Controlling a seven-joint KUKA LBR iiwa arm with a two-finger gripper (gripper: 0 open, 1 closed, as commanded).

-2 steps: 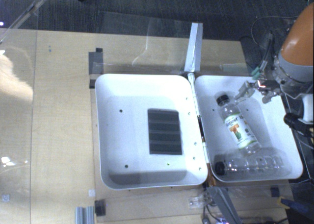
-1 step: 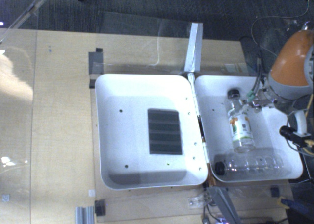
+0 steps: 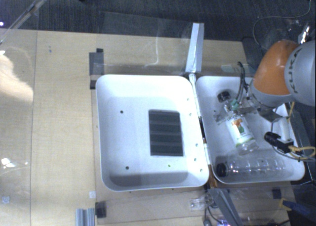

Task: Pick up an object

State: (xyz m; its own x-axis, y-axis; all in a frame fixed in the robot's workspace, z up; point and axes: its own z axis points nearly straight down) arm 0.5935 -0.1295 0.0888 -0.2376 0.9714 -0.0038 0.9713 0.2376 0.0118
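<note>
Approach step, no grasp confirmed; gripper [image 3: 236, 107] low over the right bin [image 3: 212, 91].
Small clear bottle [image 3: 241, 131] lying tilted on bin floor, neck just below the gripper, apparently touching. Cannot tell grip state. Larger clear bottle [image 3: 254, 166] along near wall. Next, by judgement: close squarely across bottle, lift straight.

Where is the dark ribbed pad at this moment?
The dark ribbed pad lies flat near the middle of the left bin, far from the clear bottles in the right bin.
</note>
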